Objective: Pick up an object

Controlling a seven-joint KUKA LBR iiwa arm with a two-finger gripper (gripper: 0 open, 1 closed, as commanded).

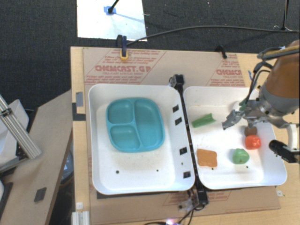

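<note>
The bench (154, 60) under me carries a sheet with red lettering, and on it sit the two white bins side by side. The left bin (101, 172) lies well off to my gripper's left and holds a teal divided plate (135, 124), flat on the bin floor and far from anything I could reach right now. The right bin (272, 172) is the one I am working over; my arm comes in across its right rim, orange band above the wrist.

My gripper (248, 128) hangs low over the right part of that bin. From this angle I cannot tell whether it is spread or closed, and nothing is visibly between its tips.

Just below it, almost touching or under the tip, is a red-orange object (253, 142); whether there is contact I cannot say. Further below and slightly left lies a green round object (240, 156). To my left, across bare bin floor, rests a green elongated piece (203, 121), tilted. Lower left of me sits an orange-brown flat piece (206, 157), near the divider between the bins.
</note>
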